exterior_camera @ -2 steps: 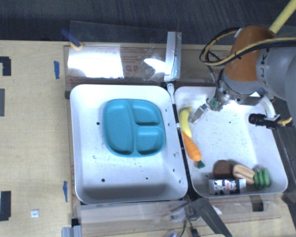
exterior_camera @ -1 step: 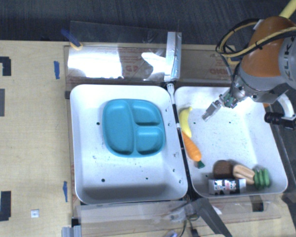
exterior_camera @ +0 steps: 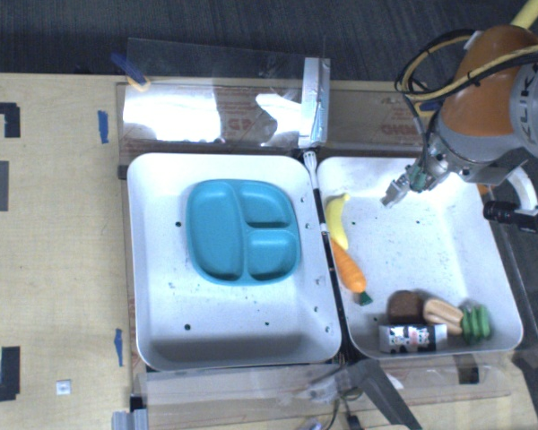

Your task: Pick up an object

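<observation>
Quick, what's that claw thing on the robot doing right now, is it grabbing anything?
Gripper: nothing between its fingers; it hangs over bare floor near the back of the right bin. Whether it is open or closed cannot be told.

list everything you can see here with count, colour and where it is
bins: 2, white, side by side on the bench
divided plate: 1, blue, middle of the left bin
banana: 1, yellow, left wall of the right bin
carrot: 1, orange with green tip, just below the banana
brown toy: 1, brown, near edge of the right bin
tan piece: 1, tan, beside the brown toy
green toy: 1, green, near right corner
bottle: 1, white with dark label, lying along the near wall
arm: 1, grey and orange, from the right
gripper: 1, above the right bin's far part, holding nothing visible
</observation>
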You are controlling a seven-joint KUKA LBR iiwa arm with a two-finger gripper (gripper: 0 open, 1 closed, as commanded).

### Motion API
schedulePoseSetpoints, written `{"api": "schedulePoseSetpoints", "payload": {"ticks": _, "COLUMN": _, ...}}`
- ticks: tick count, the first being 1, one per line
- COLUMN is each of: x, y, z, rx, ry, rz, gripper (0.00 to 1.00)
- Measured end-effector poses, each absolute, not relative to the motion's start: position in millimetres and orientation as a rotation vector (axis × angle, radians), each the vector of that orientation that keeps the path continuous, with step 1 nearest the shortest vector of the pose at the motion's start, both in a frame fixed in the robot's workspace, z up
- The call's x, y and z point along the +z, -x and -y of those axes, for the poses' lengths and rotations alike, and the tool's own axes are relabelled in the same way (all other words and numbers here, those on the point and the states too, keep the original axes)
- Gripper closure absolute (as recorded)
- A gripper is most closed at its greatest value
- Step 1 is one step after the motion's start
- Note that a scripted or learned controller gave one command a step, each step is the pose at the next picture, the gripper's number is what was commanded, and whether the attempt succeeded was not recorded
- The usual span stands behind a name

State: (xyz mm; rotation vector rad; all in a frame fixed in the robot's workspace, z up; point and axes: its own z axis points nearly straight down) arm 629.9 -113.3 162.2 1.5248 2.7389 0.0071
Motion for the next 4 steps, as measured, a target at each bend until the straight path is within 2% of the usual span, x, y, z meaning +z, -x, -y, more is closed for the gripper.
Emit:
{"api": "schedulePoseSetpoints", "payload": {"ticks": 1, "x": 161.4, "y": -629.6, "z": 113.4, "rx": 0.006, "ry": -1.526, "rz": -2.740, "gripper": 0.00}}
{"api": "schedulePoseSetpoints", "payload": {"ticks": 2, "x": 86.8, "y": -663.3, "z": 111.4, "rx": -0.015, "ry": -1.449, "rz": -2.806, "gripper": 0.00}}
{"api": "schedulePoseSetpoints", "payload": {"ticks": 4, "x": 86.6, "y": -664.3, "z": 105.8, "rx": -0.009, "ry": -1.592, "rz": -2.721, "gripper": 0.00}}
